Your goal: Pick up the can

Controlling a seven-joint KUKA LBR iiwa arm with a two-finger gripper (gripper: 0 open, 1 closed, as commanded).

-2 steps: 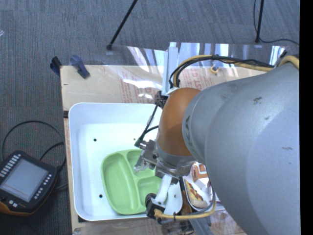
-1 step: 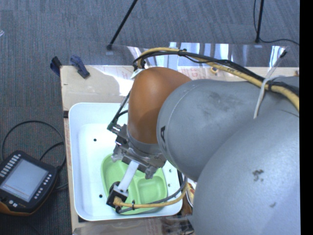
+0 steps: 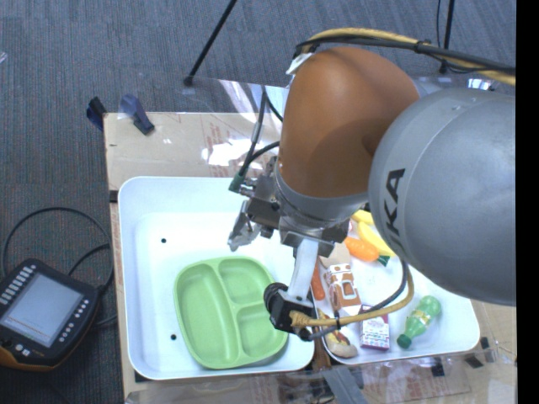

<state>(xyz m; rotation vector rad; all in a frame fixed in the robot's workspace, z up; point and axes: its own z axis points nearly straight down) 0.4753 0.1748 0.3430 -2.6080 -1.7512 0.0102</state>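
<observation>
tool (image 3: 244,236) above left bin (image 3: 143,217), at 12 o'clock of green tray (image 3: 227,310); its state cannot be told. can unidentified; best locate it before descending.

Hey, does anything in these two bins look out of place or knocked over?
Mostly tidy. The green bottle lies on its side in the right bin, and the green divided tray sits slightly askew in the left bin. Nothing looks spilled.
</observation>
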